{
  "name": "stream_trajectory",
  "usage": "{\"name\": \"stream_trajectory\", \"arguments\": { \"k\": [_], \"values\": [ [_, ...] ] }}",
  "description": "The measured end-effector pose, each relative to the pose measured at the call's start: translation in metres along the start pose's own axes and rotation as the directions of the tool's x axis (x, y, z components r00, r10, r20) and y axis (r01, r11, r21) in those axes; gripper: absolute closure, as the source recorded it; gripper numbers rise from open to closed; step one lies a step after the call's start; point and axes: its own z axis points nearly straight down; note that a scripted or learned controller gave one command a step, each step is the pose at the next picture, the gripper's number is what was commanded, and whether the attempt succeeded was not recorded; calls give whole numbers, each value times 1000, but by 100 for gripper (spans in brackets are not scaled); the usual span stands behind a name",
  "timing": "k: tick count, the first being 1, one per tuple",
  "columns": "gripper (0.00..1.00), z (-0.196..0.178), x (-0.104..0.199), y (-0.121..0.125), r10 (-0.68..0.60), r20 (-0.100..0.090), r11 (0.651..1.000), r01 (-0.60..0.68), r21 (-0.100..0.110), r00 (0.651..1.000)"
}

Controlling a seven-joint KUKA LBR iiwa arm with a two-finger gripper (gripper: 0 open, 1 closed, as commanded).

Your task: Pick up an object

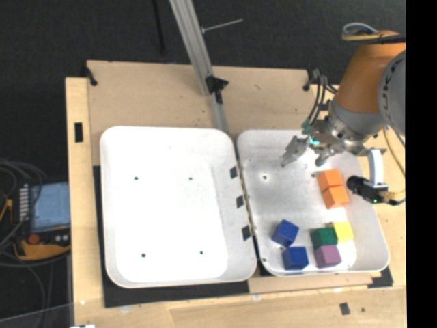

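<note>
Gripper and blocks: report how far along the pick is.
Done: the arm has reached over the right bin, and the gripper hangs open above its far end. In hand: nothing sits between the fingers. Left: the whole grasp and lift. The orange blocks, two blue blocks, green block, yellow block and purple block all lie on the bin floor.

Two bins side by side on the surface (pixel 136 101). Left bin (pixel 171 203): no contents. Right bin (pixel 273 162): six blocks (pixel 326 238) along its right edge and near-right corner. Gripper (pixel 307 152) over its far edge.
</note>
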Motion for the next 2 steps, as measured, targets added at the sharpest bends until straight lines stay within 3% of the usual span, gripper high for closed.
{"name": "stream_trajectory", "arguments": {
  "k": [1,2],
  "values": [
    [0,-3,0,1,-1,1,1000,1,-5,1000],
    [0,55,-10,-2,4,3,1000,-4,0,1000]
  ]
}}
